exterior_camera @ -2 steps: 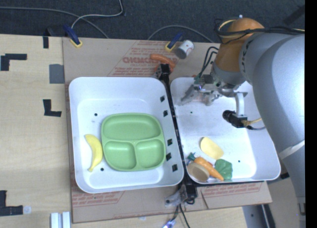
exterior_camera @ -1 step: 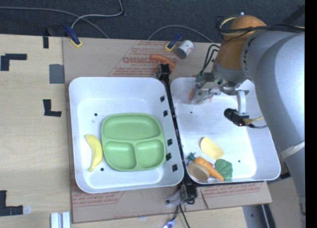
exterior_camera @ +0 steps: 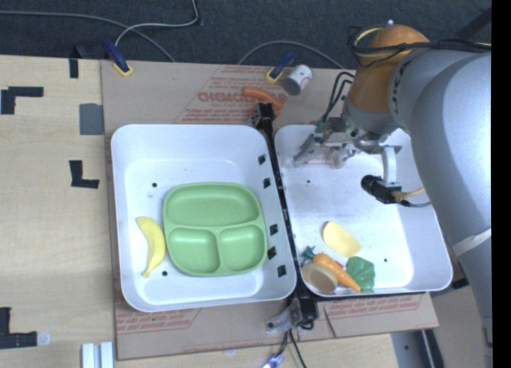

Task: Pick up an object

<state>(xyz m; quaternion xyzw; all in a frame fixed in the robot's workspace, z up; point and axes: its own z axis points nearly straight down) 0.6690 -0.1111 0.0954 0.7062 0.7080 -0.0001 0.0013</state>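
My gripper (exterior_camera: 321, 156) hangs low over the far left corner of the right bin (exterior_camera: 343, 203), open, with nothing between its fingers. At that bin's near edge lie a yellow wedge (exterior_camera: 341, 239), an orange carrot (exterior_camera: 337, 271), a green leafy toy (exterior_camera: 362, 272) and a tan round piece (exterior_camera: 321, 278), all well in front of the gripper. The left bin (exterior_camera: 192, 143) holds a green divided plate (exterior_camera: 214, 227) and a yellow banana (exterior_camera: 152, 245) beside the plate's left rim.
The grey arm (exterior_camera: 447, 135) covers the right bin's right side, with a black cable plug (exterior_camera: 382, 188) hanging off it. Clamps (exterior_camera: 279, 69) and an orange tool (exterior_camera: 263, 95) sit on the cardboard behind the bins. The divider (exterior_camera: 275, 191) separates the bins.
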